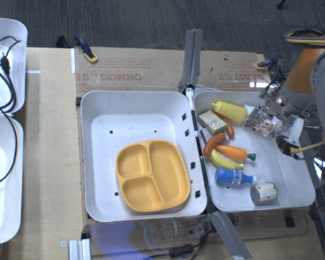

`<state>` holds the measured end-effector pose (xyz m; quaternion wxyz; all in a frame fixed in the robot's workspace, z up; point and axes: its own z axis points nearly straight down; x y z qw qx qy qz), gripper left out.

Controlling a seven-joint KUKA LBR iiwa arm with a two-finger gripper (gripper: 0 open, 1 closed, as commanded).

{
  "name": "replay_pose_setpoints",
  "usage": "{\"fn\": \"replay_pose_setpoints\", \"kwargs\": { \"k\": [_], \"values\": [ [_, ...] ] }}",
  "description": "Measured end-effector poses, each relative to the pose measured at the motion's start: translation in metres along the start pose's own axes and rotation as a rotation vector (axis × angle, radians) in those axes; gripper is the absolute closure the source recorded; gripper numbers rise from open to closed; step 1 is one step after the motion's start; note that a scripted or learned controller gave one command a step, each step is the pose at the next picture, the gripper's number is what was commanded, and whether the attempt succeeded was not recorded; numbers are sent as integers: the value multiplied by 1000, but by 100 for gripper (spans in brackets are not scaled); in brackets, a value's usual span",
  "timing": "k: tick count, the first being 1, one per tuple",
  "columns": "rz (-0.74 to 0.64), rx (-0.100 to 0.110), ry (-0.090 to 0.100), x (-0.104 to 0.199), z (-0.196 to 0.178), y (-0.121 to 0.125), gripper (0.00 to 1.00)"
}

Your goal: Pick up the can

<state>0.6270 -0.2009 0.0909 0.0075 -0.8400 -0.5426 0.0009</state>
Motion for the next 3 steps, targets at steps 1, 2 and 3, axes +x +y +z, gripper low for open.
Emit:
{"fn": "replay_pose_setpoints", "kwargs": {
  "k": [1,2,3],
  "values": [
    [-4,9,-6,-2,-8,-2,100],
    [131,-14,-8,58,-124,-8,100],
    [132,-13,-9,57,-123,-8,0]
  ]
}}
